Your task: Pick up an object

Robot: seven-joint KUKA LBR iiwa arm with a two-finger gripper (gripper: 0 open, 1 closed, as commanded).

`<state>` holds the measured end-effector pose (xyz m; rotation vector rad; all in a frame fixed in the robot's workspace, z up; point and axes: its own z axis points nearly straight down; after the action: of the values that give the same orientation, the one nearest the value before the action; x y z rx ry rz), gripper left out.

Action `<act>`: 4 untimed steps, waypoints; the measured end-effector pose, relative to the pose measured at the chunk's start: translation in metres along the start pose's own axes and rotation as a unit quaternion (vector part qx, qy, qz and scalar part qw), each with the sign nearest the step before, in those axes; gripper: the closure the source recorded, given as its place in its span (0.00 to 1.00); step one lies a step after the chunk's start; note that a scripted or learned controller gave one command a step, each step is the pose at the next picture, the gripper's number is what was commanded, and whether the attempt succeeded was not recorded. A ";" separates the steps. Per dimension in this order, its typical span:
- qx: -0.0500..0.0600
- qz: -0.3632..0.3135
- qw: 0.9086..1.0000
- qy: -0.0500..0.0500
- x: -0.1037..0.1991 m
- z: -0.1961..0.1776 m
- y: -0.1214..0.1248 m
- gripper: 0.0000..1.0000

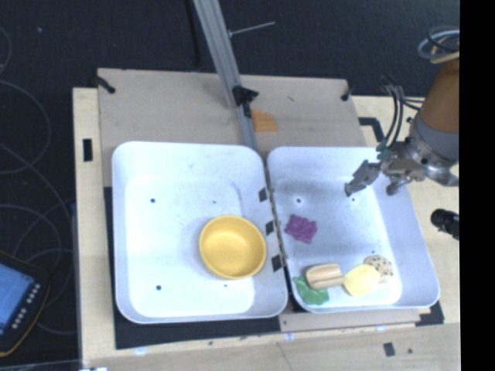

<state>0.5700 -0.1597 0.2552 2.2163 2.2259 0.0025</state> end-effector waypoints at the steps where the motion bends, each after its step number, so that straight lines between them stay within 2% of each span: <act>1: 0.000 0.000 1.000 0.000 0.000 0.000 0.000 0.00; 3: 0.004 0.003 1.000 -0.001 -0.003 0.120 -0.016 0.00; 4: 0.001 0.003 1.000 -0.002 -0.005 0.156 -0.016 0.00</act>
<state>0.5541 -0.1647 0.0994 2.2219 2.2178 -0.0044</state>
